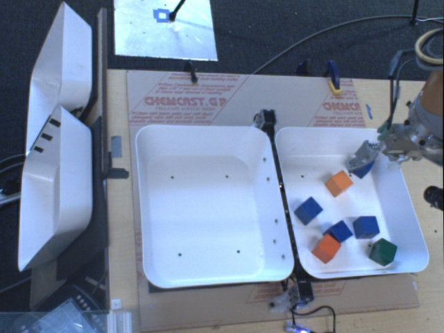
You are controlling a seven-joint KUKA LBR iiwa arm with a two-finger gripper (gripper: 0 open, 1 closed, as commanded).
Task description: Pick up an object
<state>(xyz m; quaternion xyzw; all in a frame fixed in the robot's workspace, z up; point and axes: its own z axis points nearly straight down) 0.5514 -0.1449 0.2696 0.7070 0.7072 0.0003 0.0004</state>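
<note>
Gripper (363,159) sits at upper right of right bin (305,144), over a blue block (363,169); can't tell its opening or whether it holds anything. Orange cube (338,183) lies just lower left of it.

Both white bins (208,144) look smooth, slightly glossy plastic — the coloured blocks (339,183) matt — the bench (229,96) papery.

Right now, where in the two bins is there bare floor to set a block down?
The left bin offers its whole floor. In the right bin, the far-left corner is bare; the near-right half is crowded with an orange cube, blue cubes and a green cube.
</note>
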